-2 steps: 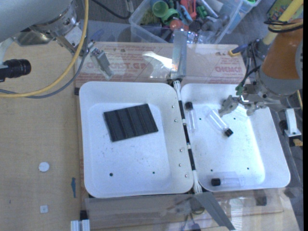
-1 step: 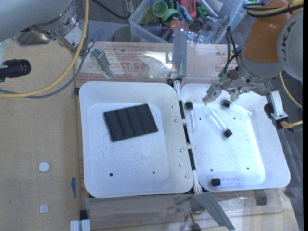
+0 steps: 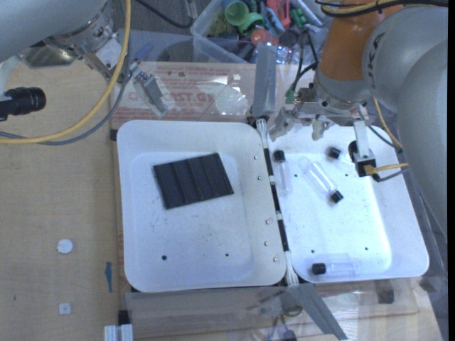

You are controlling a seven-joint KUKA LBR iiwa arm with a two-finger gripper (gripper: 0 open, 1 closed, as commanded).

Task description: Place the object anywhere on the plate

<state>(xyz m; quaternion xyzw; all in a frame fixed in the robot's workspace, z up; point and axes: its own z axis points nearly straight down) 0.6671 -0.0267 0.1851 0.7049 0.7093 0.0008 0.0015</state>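
Two shallow white bins sit side by side on a wooden surface (image 3: 50,190): the left bin (image 3: 135,254) and the right bin (image 3: 398,254), meeting along a hinged seam at centre. Behind them, a clear plastic tub (image 3: 213,38) holds a jumble of coloured toys (image 3: 274,6). A yellow cable (image 3: 124,62) loops across the upper left, near a black cylindrical fitting (image 3: 21,101). A printed cardboard sheet (image 3: 192,91) lies behind the left bin. A small white disc (image 3: 65,246) and a blue mark (image 3: 108,275) lie on the surface at lower left.
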